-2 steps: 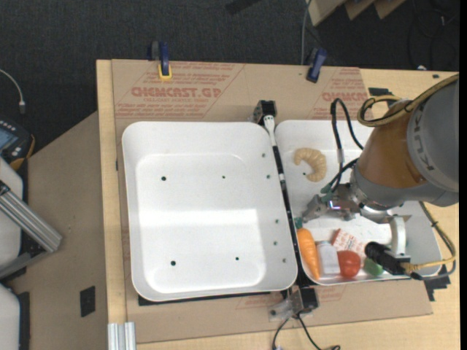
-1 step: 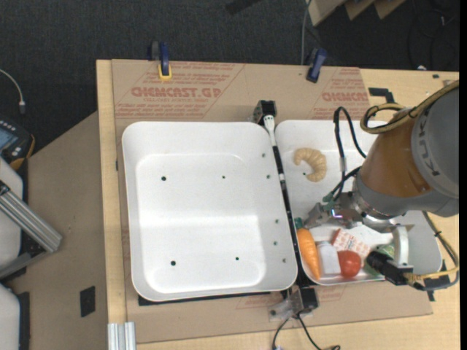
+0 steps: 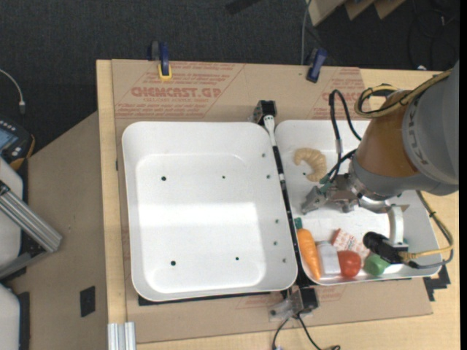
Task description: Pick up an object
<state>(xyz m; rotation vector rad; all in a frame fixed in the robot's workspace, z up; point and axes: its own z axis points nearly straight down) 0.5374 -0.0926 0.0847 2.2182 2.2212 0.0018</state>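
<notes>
Over the right bin [image 3: 286, 138] I hang, my gripper [image 3: 315, 200] low above its floor, wrist angled in from the right. My fingers look spread a little, metal tips pointing left toward the divider, and nothing sits between them. So I judge this as the approach: no pick made yet.

Choices lie close. Just above my fingertips rests a pale curled pastry [image 3: 312, 161], apart from me. Below, along the bin's near wall, sits a crowd: an orange carrot [image 3: 308, 250] against the left edge, a red tomato [image 3: 349, 263], a small red-and-white packet [image 3: 342, 238], and a green block [image 3: 376, 265] at the corner, partly under a black fitting on my arm. The left bin [image 3: 146, 144] holds none of these.

Next move, as I read it: pick one target, centre my tips over it, drop, then close. The pastry stands alone, so it seems the cleaner grab; the carrot hugs the wall and its neighbours, which could block a finger.

Writing: the brown board [image 3: 219, 86] under the bins carries red print, apparently "CHEMCAST GP", repeated faintly to the right. The packet's print is too small to read.
</notes>
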